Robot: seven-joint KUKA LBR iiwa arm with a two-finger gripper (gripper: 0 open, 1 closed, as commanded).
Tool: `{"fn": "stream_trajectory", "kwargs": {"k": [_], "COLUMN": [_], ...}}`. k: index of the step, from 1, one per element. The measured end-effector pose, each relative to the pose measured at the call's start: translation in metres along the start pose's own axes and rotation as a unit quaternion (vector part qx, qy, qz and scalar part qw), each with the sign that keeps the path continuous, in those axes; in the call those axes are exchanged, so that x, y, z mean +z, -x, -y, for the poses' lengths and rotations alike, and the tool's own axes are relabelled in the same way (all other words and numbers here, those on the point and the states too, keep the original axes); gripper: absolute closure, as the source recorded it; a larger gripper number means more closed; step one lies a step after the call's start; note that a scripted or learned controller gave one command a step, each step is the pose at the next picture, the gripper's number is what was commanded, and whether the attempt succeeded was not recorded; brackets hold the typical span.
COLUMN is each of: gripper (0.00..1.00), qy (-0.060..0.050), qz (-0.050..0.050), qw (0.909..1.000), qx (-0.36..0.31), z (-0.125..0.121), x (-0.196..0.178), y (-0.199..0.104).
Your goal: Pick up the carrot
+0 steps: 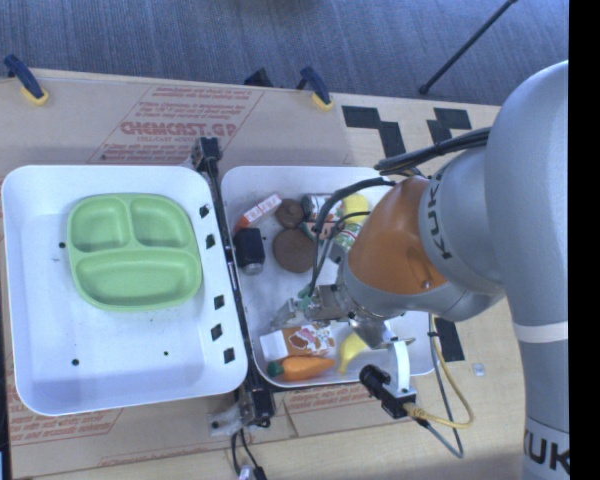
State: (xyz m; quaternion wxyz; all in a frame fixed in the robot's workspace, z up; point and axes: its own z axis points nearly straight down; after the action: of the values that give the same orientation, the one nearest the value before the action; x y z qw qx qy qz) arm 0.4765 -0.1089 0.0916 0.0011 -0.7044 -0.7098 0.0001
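The orange carrot (305, 368) lies at the front edge of the right bin (242, 190), beside a small orange-and-white packet (308, 341) and a yellow piece (351, 349). My gripper (335, 313) hangs low over the bin just behind and to the right of the carrot, under the orange wrist band. The wrist hides most of the fingers. The carrot rests on the bin floor, with nothing gripping it.
The right bin also holds a brown round object (294, 251), a black cylinder (248, 249), a yellow item (354, 206) and a striped packet (262, 209). The left bin (30, 298) holds a green divided plate (133, 249). A cable (450, 408) loops off the front right.
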Motion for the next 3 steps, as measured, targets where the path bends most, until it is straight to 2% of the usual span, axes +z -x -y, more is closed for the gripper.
{"fn": "stream_trajectory", "kwargs": {"k": [1,2,3], "gripper": [0.00,0.00,0.00], "qy": [0.000,0.001,-0.002], "qz": [0.000,0.001,-0.001], "qw": [1.0000,1.0000,1.0000], "qx": [0.002,0.001,0.000], "z": [-0.044,-0.063,-0.010], "x": [0.000,-0.116,0.000], "y": [0.069,0.080,0.010]}}
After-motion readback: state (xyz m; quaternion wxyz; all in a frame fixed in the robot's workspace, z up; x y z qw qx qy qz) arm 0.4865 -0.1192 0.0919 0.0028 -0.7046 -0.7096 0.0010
